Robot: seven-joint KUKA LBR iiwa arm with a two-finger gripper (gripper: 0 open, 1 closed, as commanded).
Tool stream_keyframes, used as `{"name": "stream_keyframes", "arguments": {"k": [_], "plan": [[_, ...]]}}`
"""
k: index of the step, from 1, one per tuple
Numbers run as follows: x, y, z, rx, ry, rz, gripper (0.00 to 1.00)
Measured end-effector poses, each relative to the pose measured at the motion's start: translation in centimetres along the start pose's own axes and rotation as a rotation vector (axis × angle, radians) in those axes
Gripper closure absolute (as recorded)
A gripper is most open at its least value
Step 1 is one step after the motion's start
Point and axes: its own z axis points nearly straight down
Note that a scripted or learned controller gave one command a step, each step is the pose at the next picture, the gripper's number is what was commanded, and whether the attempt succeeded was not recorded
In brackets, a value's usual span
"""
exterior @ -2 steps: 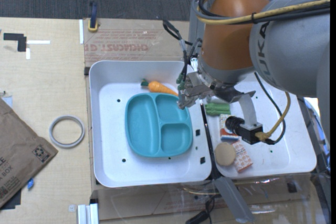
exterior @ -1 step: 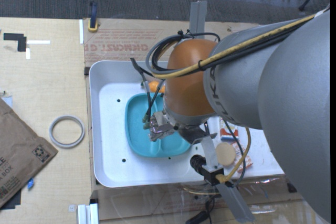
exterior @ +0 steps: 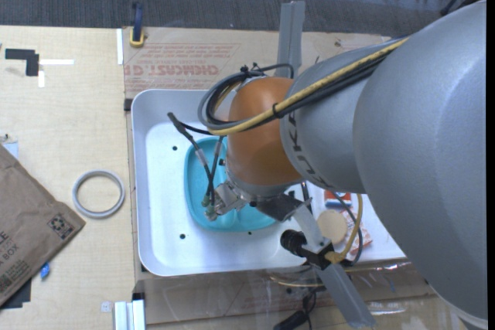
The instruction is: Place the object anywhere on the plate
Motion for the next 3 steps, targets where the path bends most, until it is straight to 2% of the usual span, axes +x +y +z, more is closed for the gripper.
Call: {"name": "stream_keyframes", "arguments": {"k": [1, 2, 3], "plan": [[0.0, 0.0, 0.0, 0.0, 0.0, 0.0, 0.0], [-6.1, 4.7, 4.8, -0.01, -0.003, 0.281, 0.0], [-6.7, 4.8, 3.6, -0.02, -0.012, 0.288, 1.0]]}}
